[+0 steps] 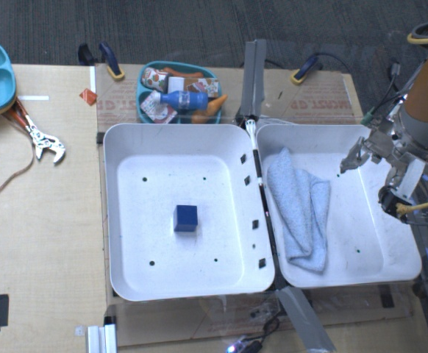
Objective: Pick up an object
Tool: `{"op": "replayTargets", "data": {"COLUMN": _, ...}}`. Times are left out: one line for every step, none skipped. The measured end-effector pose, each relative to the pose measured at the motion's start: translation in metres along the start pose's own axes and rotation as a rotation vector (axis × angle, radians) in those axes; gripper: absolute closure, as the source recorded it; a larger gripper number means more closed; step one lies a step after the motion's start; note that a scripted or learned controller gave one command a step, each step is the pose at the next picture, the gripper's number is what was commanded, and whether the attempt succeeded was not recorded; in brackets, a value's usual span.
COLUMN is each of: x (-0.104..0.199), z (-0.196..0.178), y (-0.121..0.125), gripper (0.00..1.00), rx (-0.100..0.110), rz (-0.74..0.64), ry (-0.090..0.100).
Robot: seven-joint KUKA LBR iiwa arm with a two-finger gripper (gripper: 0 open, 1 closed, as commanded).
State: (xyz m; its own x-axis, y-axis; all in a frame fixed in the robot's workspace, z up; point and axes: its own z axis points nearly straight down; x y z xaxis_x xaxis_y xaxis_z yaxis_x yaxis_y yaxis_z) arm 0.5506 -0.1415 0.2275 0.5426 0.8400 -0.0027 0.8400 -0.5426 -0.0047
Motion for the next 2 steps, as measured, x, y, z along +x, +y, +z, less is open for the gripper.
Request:
{"op": "replayTargets", "data": {"x": -0.036, "z": -0.005, "y": -0.003, "gripper": 0.0, "rx": -0.002, "rz": -0.056, "ry": 0.001}}
{"op": "replayTargets", "data": {"x": -0.08, "z": 0.012, "y": -0.01, "gripper": 0.0, "rx": -0.001, "rz": 0.106, "ry": 0.001}}
